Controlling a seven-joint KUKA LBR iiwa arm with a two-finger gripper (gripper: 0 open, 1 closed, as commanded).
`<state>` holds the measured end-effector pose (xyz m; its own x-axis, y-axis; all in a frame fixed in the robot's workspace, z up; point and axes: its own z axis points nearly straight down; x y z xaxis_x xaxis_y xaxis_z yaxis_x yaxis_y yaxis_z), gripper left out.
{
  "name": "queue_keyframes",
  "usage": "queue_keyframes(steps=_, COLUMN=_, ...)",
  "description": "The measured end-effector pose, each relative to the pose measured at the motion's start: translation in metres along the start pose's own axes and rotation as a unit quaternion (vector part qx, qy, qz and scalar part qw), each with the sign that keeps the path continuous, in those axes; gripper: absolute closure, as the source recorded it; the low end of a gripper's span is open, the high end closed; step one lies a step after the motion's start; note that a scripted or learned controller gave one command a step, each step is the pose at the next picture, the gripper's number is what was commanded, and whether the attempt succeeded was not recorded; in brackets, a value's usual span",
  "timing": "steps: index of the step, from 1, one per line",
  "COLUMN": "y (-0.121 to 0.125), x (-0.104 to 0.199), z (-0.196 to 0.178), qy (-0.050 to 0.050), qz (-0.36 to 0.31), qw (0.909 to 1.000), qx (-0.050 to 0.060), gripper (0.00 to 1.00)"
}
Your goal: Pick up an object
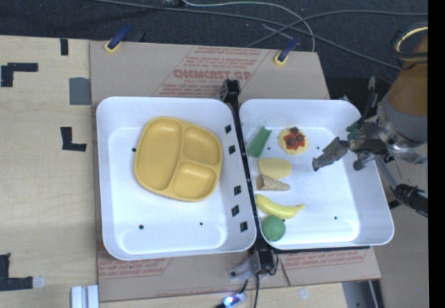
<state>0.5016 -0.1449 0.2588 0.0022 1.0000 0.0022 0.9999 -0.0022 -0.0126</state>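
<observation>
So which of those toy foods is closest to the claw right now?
The small round tart with red berries on top. It lies nearest the gripper; the other pieces line up along the right bin's left side.

Two bins are set side by side. A divided plate [178, 158] is held in the left bin [115, 181]. In the right bin [348, 220] (along its left wall) several toy foods [276, 176] are clustered.

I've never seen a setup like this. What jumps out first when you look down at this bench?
The big yellow divided plate filling the left bin catches the eye first. Next comes the cluster of toy food along the right bin's left side: a banana, a green piece and a small tart. The gripper hangs over that bin's right part.
</observation>
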Motion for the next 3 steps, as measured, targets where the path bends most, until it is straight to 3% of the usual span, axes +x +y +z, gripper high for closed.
queue_keyframes(steps=1, y=0.002, x=0.000, z=-0.006, qy=-0.001, qz=-0.002, qw=1.0000, qx=-0.005, gripper=0.00)
queue_keyframes(steps=3, y=0.007, x=-0.003, z=0.095, qy=-0.001, qz=-0.001, qw=1.0000, qx=-0.003, gripper=0.00)
